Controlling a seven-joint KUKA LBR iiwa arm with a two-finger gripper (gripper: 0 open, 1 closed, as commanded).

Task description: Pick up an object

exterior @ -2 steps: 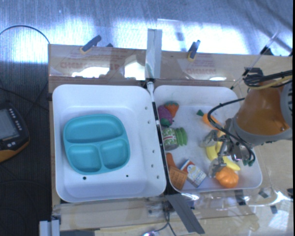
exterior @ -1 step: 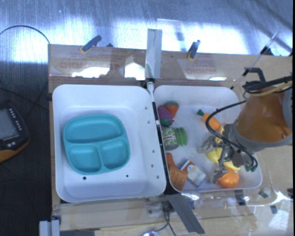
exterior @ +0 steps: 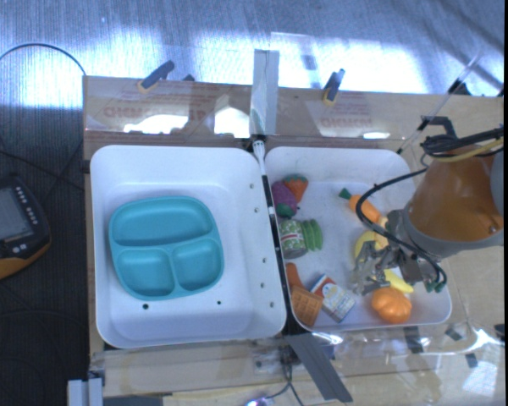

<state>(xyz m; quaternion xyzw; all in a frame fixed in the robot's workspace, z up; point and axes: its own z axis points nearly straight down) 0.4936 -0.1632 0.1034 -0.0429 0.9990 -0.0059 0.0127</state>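
Note:
The right bin (exterior: pixel 423 315) holds several toy foods. An orange fruit (exterior: pixel 392 306) lies near its front right corner. A yellow banana (exterior: pixel 367 245) sits just behind it, and a carrot (exterior: pixel 363 206) lies farther back. My gripper (exterior: pixel 372 274) hangs low over the bin between the banana and the orange fruit, close to both. Nothing is lifted. The grey wrist and orange band (exterior: pixel 457 200) cover the bin's right side.
A green can (exterior: pixel 295 237), a purple and orange toy (exterior: pixel 288 191), a small carton (exterior: pixel 334 299) and an orange piece (exterior: pixel 302 301) fill the right bin's left half. The left bin (exterior: pixel 110 315) bears a teal divided plate (exterior: pixel 165 245). A black cable (exterior: pixel 388 184) loops over the right bin.

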